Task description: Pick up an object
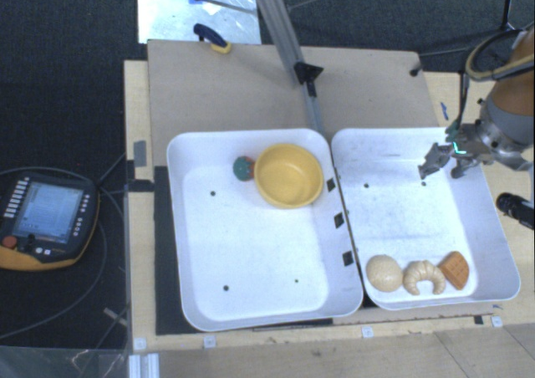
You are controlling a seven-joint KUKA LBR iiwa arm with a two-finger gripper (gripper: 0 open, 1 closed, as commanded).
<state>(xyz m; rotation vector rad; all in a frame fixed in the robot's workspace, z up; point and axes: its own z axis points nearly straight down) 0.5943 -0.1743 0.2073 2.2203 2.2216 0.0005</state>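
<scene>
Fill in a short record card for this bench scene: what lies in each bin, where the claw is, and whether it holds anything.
left bin: yellow bowl near the far edge, small green ball right beside it on its left
right bin: round bun, croissant and waffle piece in a row along the near edge
claw: over the far right part of the right bin, apart from the three foods
claw load: nothing between its fingers

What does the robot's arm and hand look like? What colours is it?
The arm is grey and rounded, with an orange band around it above the wrist. A thin dark cable loops over it near the top. The hand at the end is small, dark grey metal with two short fingers, and a tiny teal-green light glows beside it.
</scene>
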